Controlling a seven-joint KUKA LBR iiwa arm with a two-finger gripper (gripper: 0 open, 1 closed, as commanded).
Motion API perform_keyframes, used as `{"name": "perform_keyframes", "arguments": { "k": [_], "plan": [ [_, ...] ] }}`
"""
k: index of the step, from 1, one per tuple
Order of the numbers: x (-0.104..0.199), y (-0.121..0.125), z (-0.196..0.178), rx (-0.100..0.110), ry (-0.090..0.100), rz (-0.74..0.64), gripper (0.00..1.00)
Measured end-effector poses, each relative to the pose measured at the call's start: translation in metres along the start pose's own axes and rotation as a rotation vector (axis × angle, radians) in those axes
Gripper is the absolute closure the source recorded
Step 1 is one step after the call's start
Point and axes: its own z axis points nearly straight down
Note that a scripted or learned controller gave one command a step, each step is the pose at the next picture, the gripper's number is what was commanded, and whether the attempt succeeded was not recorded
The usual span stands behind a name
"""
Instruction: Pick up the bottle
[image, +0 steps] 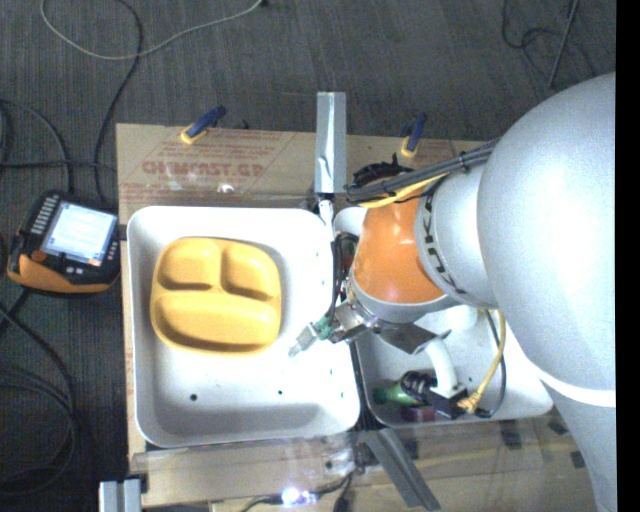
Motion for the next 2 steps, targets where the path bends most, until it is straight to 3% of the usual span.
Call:
{"name": "perform_keyframes", "arguments": {
  "k": [1,2],
  "plan": [
    [0.005,0.004,0.003,-0.002,-0.007,0.062,0.0],
    [-0.047,-0.036,-0.041,0.007,0.032,0.105,0.0]
  ]
}}
